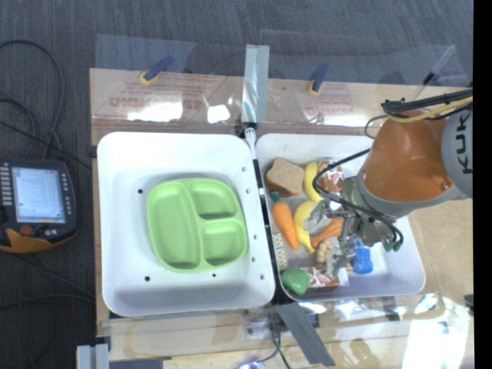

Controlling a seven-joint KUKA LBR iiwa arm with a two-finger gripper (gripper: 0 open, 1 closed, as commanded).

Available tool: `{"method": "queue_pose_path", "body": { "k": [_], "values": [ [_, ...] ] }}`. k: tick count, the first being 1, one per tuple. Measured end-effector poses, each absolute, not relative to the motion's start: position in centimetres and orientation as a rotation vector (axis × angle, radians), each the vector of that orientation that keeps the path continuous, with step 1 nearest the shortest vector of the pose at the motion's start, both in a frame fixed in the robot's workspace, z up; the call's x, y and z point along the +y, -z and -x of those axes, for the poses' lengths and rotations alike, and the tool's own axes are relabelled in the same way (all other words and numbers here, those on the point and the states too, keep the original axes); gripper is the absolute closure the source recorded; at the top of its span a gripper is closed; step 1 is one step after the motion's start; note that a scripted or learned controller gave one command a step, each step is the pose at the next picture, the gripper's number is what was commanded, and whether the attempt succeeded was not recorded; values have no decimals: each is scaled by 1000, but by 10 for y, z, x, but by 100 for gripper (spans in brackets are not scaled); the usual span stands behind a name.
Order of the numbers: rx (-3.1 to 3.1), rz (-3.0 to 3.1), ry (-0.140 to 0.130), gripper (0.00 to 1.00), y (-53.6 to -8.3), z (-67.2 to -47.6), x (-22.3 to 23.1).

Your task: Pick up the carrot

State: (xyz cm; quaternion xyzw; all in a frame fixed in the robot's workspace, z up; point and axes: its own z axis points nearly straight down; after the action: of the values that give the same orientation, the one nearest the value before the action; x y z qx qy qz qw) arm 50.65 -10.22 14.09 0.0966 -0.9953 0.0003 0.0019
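carrot (285, 223) hemmed by bread (284, 177), bananas (306, 223)

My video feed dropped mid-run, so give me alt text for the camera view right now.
The gripper hangs low over a pile of toy food in the right bin, just right of the carrot, which lies against the bin's left wall, not between the fingers. Around it sit a bread slice, bananas and a green vegetable. The left bin holds a green divided plate.

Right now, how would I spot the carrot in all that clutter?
Look in the right bin, along its left side. The carrot lies below the bread, beside a banana: it is the tapered orange piece.
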Motion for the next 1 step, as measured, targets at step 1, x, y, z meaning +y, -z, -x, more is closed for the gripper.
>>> {"method": "queue_pose_path", "body": {
  "k": [1],
  "values": [
    [-3157, -198, -6, 0, -111, -528, -101]
  ]
}}
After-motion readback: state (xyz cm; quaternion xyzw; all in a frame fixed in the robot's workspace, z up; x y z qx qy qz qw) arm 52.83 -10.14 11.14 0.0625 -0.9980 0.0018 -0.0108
